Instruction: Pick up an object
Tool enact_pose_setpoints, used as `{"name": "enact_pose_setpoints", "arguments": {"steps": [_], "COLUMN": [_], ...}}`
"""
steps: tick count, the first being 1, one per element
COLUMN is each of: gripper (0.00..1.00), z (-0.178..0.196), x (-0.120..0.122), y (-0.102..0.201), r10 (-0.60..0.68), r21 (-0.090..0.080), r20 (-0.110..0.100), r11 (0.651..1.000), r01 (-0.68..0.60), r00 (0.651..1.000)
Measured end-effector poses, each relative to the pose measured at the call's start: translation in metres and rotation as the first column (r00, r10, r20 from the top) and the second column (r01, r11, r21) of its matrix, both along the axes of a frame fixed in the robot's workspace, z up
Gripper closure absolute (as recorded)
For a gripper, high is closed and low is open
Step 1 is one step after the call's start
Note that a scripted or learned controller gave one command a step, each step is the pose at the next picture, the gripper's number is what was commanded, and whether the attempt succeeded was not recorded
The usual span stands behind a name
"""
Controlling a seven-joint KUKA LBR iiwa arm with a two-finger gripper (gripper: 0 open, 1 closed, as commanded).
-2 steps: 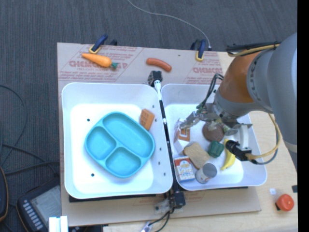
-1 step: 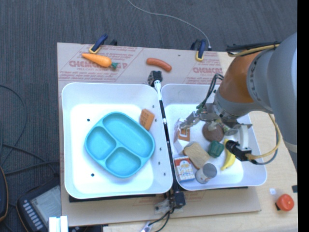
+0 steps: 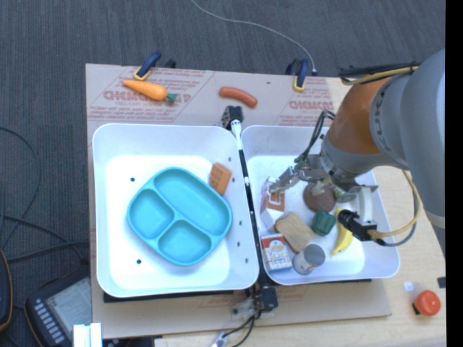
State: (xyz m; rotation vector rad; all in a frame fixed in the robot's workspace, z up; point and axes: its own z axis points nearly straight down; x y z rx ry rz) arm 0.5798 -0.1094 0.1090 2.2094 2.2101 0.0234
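Down in the right bin (image 3: 376,266) the arm (image 3: 405,121) reaches in, and its jaws hang low over the clutter; whether they are spread or closed cannot be told, and nothing can be seen held between them. Directly beneath the jaws sits a brown round object (image 3: 320,199), seemingly touching the wrist hardware above it. Just to the left of the jaws lies a crinkled silvery packet (image 3: 275,190), with a red-and-white wrapper below it. Nearer the camera from the jaws, a dark green cup (image 3: 323,223) lies beside a tan sponge-like block (image 3: 293,229), the two just beside each other. A yellow banana (image 3: 343,241) sits to the right of the cup. Further toward the front rim, a grey metal can (image 3: 311,257) lies tilted, next to a small red-and-white carton (image 3: 275,253).

Across the divider, well to the left of the jaws, the left bin (image 3: 101,194) holds a blue divided plate (image 3: 179,216) and a small orange block (image 3: 220,178) leaning at the plate's upper right edge.

Beyond the bins, on the cardboard-covered counter (image 3: 202,96), a sausage-shaped orange piece (image 3: 238,96) lies behind the divider, and a toy carrot (image 3: 147,90) rests far to the left. An orange cap-like object (image 3: 427,303) sits on the counter at the near right corner.
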Motion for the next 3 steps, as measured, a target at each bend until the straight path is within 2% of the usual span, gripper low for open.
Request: {"name": "enact_pose_setpoints", "arguments": {"steps": [2,3], "gripper": [0.00,1.00], "z": [0.000,0.014], "x": [-0.001,0.004], "y": [0.000,0.007], "r10": [0.001,0.005], "r21": [0.000,0.012], "r20": [-0.002,0.008], "r11": [1.000,1.000], "r01": [-0.001,-0.005], "r00": [1.000,1.000]}}
